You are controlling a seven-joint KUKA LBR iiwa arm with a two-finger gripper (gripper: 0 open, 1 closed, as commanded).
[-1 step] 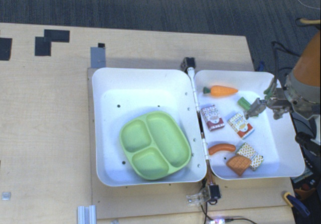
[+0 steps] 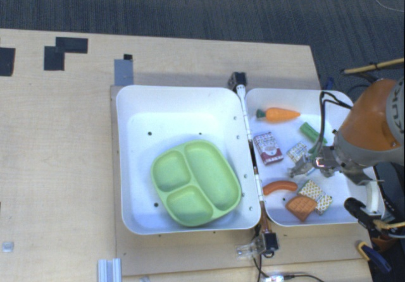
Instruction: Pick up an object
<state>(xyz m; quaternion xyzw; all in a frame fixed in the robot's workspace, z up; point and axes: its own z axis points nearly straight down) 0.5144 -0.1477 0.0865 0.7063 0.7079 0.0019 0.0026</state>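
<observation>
Right bin [image 2: 278,98], shallow, white, smooth moulded plastic; here we list the pickable items. A toy carrot [image 2: 279,114], orange, tapered, with a green tip, lies near the far wall. A small dark red carton [image 2: 268,147] with a pale printed label lies beside the divider. A green stick-shaped piece [image 2: 309,131] sits to the carrot's right. A small silver-grey wrapped piece [image 2: 296,150] lies mid-bin. A reddish-orange sausage shape [image 2: 279,187], curved and glossy, rests near the front, with an orange waffle-textured square [image 2: 302,207] and a pale chequered block [image 2: 317,195] just beside it.

Left bin [image 2: 126,148], same make, holds a light green tray [image 2: 195,183], oval, matte, with three compartments.

We record the end effector [image 2: 309,166] low over the right bin, between the wrapped piece and the chequered block; we cannot tell how it is set.

The surface [image 2: 57,148] is pale wood grain.
</observation>
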